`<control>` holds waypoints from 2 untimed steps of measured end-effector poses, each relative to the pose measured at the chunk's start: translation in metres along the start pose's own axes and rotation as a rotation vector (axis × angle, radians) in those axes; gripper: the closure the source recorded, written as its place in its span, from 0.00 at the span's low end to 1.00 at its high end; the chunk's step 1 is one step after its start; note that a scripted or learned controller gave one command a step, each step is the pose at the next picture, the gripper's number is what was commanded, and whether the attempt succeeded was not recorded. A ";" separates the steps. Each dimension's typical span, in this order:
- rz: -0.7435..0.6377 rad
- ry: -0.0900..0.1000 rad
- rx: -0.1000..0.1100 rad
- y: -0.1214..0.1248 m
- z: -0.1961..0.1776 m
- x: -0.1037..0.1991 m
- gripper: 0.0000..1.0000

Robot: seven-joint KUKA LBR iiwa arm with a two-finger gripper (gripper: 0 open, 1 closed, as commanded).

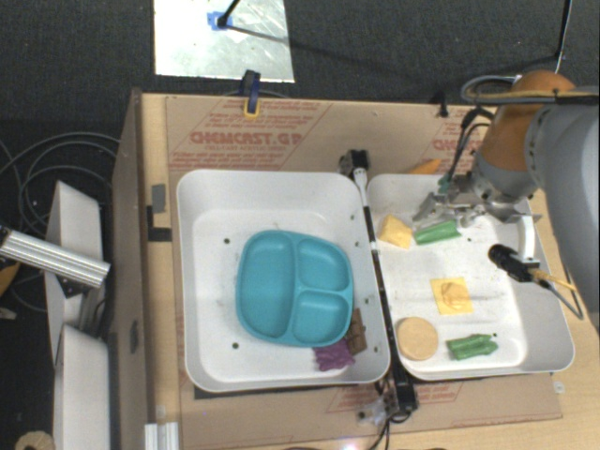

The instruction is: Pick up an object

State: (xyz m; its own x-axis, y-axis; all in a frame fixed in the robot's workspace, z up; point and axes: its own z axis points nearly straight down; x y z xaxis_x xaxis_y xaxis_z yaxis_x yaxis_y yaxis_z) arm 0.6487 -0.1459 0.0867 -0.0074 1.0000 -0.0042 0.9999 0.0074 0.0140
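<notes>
My gripper (448,210) is low over the far part of the right bin (548,350), reaching in from the right. A green bean-shaped piece (436,234) lies right beneath it, touching or nearly touching its tip. Just left of that sits a yellow cheese wedge (396,232). Nearer the front of the same bin are a yellow square piece (453,296), a tan round disc (417,337) and a second green piece (472,347).
The left bin (202,251) holds a teal divided plate (293,287), with a purple piece (330,356) and a brown piece (357,337) at its front right corner. A raised divider (371,251) separates the bins. The arm covers the right bin's far right corner.
</notes>
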 end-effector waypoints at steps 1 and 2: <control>0.010 0.005 0.019 -0.090 0.002 -0.016 0.00; -0.001 0.001 0.002 0.006 0.001 -0.016 0.00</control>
State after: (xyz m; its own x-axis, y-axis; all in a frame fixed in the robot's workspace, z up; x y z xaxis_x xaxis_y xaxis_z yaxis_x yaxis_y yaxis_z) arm 0.6553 -0.1622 0.0864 -0.0081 1.0000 -0.0029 0.9999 0.0081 0.0117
